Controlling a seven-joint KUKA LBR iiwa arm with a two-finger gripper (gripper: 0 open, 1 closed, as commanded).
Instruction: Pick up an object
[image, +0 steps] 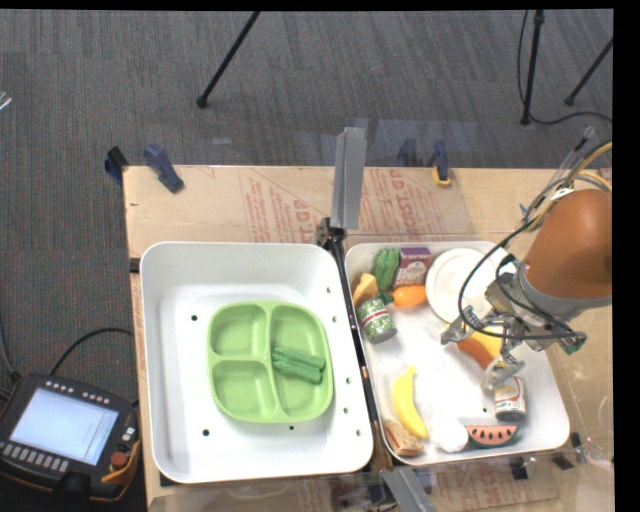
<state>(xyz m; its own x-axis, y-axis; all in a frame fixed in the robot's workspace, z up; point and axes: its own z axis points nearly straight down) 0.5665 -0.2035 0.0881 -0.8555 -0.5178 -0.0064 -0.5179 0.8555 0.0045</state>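
Tool (490, 350) hangs at right of frame over the crowded right bin (556, 400), fingers apart, clasping nothing, choosing.

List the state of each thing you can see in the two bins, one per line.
Green divided plate: flat in left bin, green beans in one compartment.
Banana: lying in right bin.
Small can: tilted.
White plate: partly under the arm.
Watermelon slice: lying flat.
Gripper: over right bin.

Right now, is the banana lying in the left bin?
No, the banana lies in the right bin; the left bin holds a green divided plate.
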